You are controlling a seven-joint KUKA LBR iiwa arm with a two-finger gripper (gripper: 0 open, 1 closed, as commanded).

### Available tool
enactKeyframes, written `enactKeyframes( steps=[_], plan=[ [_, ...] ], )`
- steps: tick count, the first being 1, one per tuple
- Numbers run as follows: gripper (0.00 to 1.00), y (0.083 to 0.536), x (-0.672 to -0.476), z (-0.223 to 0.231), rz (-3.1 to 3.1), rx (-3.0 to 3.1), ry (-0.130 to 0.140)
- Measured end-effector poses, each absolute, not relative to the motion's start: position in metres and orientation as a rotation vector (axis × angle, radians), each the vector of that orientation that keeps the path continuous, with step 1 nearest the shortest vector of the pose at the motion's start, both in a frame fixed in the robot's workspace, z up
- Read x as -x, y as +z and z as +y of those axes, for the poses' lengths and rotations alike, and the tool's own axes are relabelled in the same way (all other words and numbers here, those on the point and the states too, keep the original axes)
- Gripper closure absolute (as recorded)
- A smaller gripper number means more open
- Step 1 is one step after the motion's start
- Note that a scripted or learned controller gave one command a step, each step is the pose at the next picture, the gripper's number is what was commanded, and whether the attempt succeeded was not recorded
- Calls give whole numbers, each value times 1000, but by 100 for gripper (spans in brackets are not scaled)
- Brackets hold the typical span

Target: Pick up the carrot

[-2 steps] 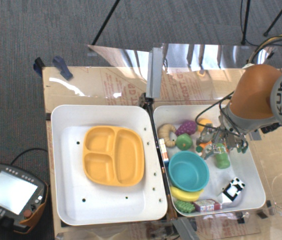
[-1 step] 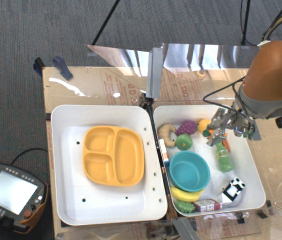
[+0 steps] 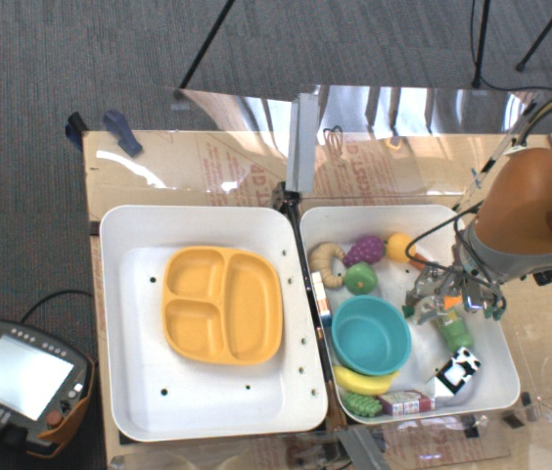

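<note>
Cardboard-topped bench on grey carpet, yellow divided plate in left bin; teal bowl in right bin, carrot up-right of bowl, gripper right of bowl, finger state unclear.

Glossy white plastic bins, smooth matt yellow plastic tray, shiny teal bowl, worn cardboard-brown bench

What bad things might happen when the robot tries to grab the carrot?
1. The gripper sits right over the carrot, so little orange shows; it might close on nothing.
2. The green bottle lies just below the carrot and could get grabbed or pushed instead.
3. The blue bowl is close on the left, so the fingers might knock it.
</note>
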State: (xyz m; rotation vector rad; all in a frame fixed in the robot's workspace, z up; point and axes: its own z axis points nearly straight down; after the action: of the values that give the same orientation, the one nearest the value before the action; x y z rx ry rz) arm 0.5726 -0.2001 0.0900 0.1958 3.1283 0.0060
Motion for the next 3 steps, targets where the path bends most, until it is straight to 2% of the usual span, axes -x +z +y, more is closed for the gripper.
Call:
enactKeyframes(
  steps=[1,2,3],
  plan=[
    [100,165,-622,-151,3133,119,1],
    [100,174,-622,-150,3131,118,4],
    [100,292,-597,-152,3109,333,-5]
  ],
)
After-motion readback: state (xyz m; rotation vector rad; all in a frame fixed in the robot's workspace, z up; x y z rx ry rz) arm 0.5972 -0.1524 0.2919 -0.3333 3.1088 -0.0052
